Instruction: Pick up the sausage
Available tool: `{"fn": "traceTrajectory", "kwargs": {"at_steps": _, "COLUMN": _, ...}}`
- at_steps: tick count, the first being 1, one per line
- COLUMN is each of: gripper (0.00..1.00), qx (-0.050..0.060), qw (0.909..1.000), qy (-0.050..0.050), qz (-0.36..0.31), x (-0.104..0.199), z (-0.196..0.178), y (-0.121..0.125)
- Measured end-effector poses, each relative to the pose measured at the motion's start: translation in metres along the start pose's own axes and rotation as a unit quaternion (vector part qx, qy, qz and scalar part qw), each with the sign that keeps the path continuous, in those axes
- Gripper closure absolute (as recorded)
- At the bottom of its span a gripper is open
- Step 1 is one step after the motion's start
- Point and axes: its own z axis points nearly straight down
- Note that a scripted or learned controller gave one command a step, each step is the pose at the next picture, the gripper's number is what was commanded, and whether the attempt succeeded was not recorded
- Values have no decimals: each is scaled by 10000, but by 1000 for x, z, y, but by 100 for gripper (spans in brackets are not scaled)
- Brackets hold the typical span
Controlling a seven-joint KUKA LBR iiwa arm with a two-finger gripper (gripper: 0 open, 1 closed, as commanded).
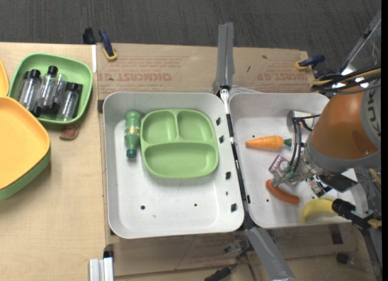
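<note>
gripper [285,178] low in right bin [260,152] | jaw state unclear, cannot tell | tips just above sausage [282,192] | carrot [265,143] near, banana [317,209] beside

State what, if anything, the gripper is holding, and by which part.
It cannot be told: the gripper sits just above the sausage, but no grasp shows.

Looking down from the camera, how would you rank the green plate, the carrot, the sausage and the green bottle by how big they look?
1. Green plate, by far the largest.
2. Green bottle and carrot look about alike; I won't rank them.
3. Sausage, smallest, though the gripper partly hides it.
</note>
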Motion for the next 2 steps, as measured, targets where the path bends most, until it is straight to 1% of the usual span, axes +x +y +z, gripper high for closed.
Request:
{"fn": "traceTrajectory", "kwargs": {"at_steps": 1, "gripper": 100, "qx": 61, "qw": 10000, "qy": 37, "qz": -48, "x": -30, "z": 16, "y": 77}}
{"fn": "traceTrajectory", "kwargs": {"at_steps": 2, "gripper": 100, "qx": 66, "qw": 9880, "qy": 21, "qz": 1542, "x": -31, "z": -42, "y": 89}}
